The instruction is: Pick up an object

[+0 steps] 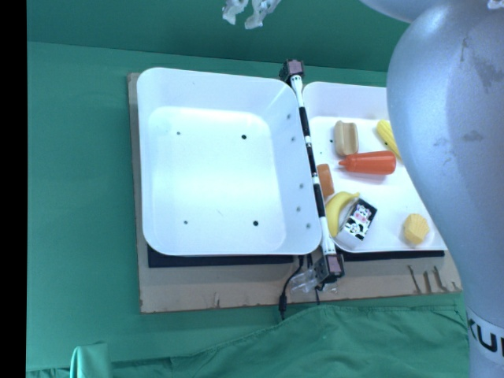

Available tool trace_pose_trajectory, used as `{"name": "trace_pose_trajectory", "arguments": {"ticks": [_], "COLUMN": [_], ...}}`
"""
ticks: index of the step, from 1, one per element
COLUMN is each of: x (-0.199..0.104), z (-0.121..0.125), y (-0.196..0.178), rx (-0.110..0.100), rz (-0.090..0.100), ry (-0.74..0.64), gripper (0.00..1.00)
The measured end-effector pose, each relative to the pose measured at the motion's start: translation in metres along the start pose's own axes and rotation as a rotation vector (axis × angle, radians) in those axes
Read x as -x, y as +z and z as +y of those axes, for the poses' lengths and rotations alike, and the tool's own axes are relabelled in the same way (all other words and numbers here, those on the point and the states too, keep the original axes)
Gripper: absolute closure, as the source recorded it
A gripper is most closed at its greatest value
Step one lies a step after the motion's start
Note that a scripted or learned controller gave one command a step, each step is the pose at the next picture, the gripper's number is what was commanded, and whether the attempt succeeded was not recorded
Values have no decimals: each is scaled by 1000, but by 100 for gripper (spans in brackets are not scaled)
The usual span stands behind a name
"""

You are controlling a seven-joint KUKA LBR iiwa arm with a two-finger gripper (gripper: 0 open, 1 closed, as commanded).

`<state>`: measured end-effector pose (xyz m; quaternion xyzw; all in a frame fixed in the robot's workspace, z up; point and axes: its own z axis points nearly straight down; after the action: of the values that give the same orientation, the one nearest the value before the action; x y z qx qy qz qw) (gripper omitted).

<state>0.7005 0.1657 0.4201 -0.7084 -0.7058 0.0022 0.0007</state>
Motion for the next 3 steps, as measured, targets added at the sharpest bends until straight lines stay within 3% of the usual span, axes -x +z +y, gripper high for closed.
{"name": "trace_pose_trajectory", "arguments": {"ticks": [1,2,3], "x": [1,0,-1], "z": [0,1,0], "y": [64,46,-74], "rx": [-1,9,22], "rz": [0,2,6], "ry": [0,-1,-4], "gripper": [100,100,100]}}
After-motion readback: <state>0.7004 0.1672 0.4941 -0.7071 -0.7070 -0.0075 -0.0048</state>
